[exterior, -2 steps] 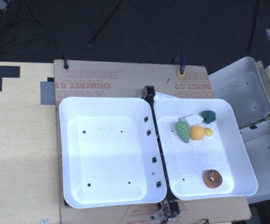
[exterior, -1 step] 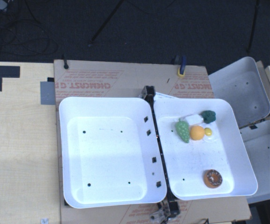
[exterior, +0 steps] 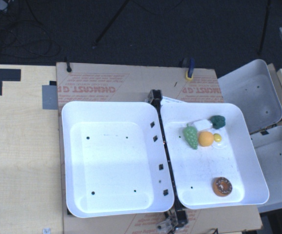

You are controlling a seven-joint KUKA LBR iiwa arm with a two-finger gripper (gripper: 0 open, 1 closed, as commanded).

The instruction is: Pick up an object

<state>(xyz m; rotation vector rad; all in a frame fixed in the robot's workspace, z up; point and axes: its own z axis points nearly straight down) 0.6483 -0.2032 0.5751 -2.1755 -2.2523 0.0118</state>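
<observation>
The right bin (exterior: 251,150) holds a cluster of toy foods near its back: a light green bunch of grapes (exterior: 191,136), an orange (exterior: 206,139), a dark green broccoli piece (exterior: 217,122), a small yellow item (exterior: 217,138) and a white piece (exterior: 202,125) behind the orange. A brown doughnut (exterior: 222,186) lies alone near the bin's front right corner.
The left bin (exterior: 72,130) sits beside the right one, joined by a black divider with clips (exterior: 161,150). Both rest on a cardboard sheet (exterior: 111,84). A grey metal panel (exterior: 255,89) stands at the right. A blue and yellow clamp (exterior: 190,71) grips the cardboard's back edge.
</observation>
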